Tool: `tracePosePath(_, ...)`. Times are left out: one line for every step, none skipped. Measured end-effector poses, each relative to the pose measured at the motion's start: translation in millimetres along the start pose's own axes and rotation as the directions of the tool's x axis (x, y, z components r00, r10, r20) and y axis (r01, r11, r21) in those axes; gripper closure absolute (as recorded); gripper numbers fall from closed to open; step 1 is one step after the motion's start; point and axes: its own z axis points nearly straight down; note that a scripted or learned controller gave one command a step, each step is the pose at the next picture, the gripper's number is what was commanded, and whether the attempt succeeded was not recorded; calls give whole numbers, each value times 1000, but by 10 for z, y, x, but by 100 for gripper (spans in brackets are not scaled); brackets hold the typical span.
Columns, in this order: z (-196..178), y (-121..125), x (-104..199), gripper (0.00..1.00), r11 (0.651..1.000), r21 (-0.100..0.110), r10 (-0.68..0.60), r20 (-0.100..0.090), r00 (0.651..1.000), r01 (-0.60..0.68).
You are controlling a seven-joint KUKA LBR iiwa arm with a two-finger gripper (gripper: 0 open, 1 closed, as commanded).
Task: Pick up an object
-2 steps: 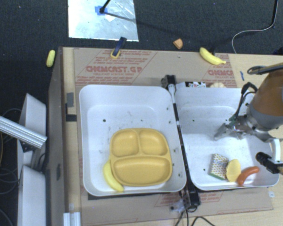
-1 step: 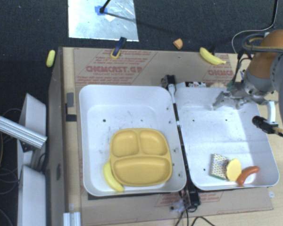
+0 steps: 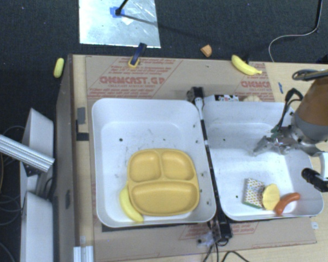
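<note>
Two white bins sit side by side: the left bin (image 3: 106, 146) holds a yellow tray (image 3: 163, 180) with a banana (image 3: 129, 205) against its lower-left edge. The arm (image 3: 317, 111) reaches over the right bin (image 3: 235, 130), its gripper (image 3: 267, 144) low above the bin floor; how far it is open cannot be told, and nothing shows in it. Near that bin's front edge lie a patterned block (image 3: 253, 192), a yellow disc (image 3: 271, 196) and an orange sausage (image 3: 287, 202), touching in a row.

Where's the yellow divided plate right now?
The yellow divided plate lies in the left bin, toward its near edge, with a banana against its lower-left rim.
</note>
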Motion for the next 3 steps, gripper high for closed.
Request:
tracePosePath(-1096, 752, 534, 0, 1000, -6, -4, 0, 1000, 4)
tracePosePath(-22, 284, 988, 0, 1000, 1, -3, -1, 1000, 3)
tracePosePath(-296, 719, 285, 0, 1000, -4, -1, 2, 1000, 1)
